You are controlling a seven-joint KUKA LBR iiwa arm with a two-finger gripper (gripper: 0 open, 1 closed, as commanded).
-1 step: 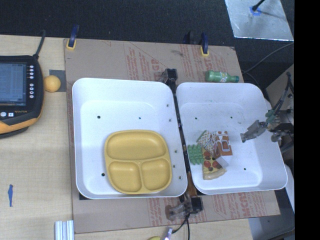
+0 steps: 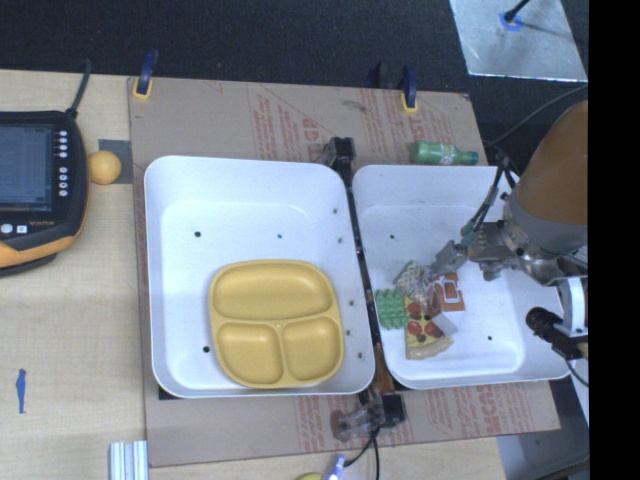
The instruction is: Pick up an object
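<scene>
Toys [image 2: 422,313]: small heap with a pizza slice [image 2: 427,339] and a green block [image 2: 391,309], lower left of the right bin [image 2: 500,363] | gripper [image 2: 445,260]: just above the heap, fingers' state cannot be told | yellow plate [image 2: 275,320]: in the left bin [image 2: 170,268], well left of the heap | green bottle [image 2: 442,153]: beyond the right bin

The arm entered from the right edge of the frame at mid-height. Its orange band occupied the upper right of the visible section, with the grey wrist housing directly below it. From the wrist, the gripper [image 2: 447,260] extended leftward and slightly downward toward the centre-right of the frame. The gripper body appeared as a dark metallic assembly. A thin cable ran from the wrist area upward along the arm.
</scene>
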